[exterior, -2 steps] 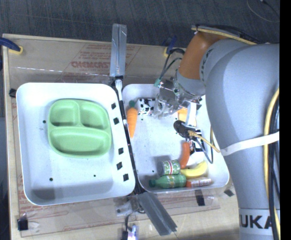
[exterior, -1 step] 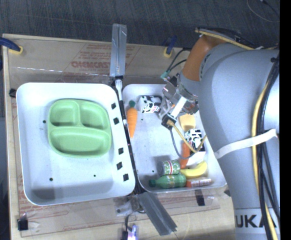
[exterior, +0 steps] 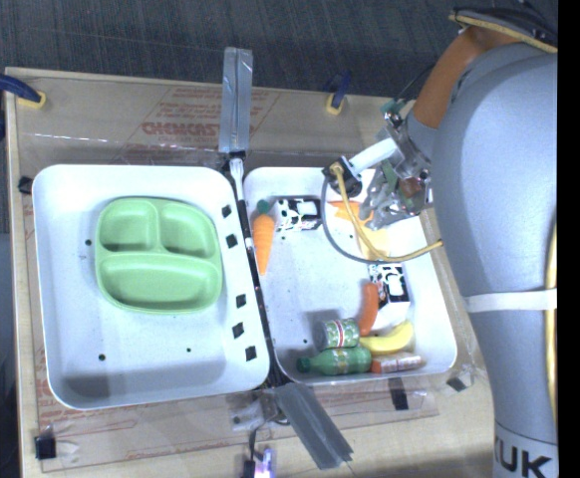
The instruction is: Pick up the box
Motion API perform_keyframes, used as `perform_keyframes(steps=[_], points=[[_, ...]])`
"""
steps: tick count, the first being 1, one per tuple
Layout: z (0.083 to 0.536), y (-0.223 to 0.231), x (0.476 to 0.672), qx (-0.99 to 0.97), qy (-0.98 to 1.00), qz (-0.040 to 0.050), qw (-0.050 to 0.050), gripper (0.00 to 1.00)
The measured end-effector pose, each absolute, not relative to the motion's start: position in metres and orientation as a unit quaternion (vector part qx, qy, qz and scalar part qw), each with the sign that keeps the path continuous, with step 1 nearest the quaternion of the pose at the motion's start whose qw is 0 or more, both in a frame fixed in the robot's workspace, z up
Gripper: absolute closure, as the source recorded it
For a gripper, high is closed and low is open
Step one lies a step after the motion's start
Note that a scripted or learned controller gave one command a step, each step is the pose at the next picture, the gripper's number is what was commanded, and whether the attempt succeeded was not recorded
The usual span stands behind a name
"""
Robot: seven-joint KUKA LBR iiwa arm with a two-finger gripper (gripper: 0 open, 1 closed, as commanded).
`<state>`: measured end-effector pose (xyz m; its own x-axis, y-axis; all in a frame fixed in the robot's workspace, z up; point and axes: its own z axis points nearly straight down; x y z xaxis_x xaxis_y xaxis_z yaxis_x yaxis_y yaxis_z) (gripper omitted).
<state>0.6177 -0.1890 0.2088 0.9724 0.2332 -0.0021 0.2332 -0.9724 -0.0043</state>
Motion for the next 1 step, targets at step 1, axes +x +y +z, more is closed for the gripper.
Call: perform_keyframes(steps=[1], points=[[0.0909,-0.2078,0.6055,-0.987,-0.160,0.0025,0.002,1.00]])
